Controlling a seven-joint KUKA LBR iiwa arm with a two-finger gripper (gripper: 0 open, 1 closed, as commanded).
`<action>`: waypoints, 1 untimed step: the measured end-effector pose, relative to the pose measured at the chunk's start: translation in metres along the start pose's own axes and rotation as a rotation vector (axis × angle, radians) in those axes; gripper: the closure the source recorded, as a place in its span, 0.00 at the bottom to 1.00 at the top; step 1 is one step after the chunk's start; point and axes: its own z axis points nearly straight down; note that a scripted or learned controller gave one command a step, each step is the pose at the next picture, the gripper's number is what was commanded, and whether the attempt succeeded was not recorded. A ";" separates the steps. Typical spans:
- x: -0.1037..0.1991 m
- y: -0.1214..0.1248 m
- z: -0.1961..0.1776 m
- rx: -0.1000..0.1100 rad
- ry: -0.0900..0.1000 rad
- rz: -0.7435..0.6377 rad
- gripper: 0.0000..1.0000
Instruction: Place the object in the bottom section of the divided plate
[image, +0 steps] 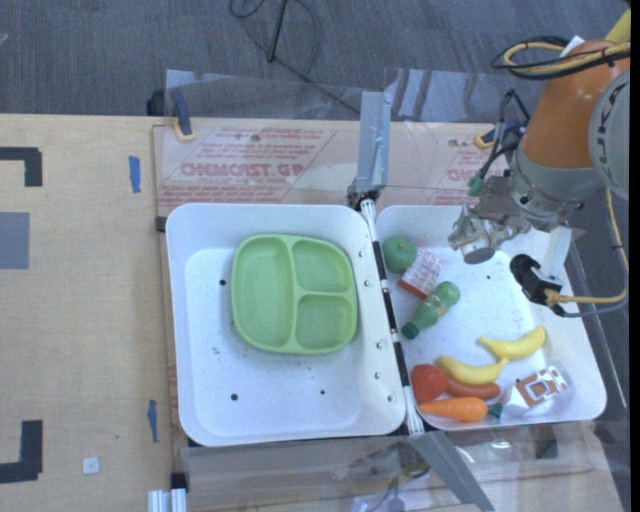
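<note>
The gripper hangs over the upper part of the right bin, below the orange band of the arm; whether it is wide or narrow I cannot tell from this angle, and nothing can be seen in its grasp. Nearest to it, just to its left, lie a green apple and a small red-and-white packet, touching or nearly so, with a green bottle just below them. Further down sit two bananas, a red pepper, a carrot and a white carton, crowded together. The task names no particular object, so all of these remain candidates, and all are still in this bin. The plate sits in the left bin, upright and bare, its sections unfilled. The step in hand looks like choosing and grasping. A good pick would be something standing clear of its neighbours; the bottle seems freest, while the lower cluster risks a pinch on two things at once. Descend squarely over the chosen piece, close across its narrow side, then lift well clear of the wall between the bins before carrying it over.
</note>
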 end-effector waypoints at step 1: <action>0.072 0.005 0.012 -0.001 0.000 0.222 1.00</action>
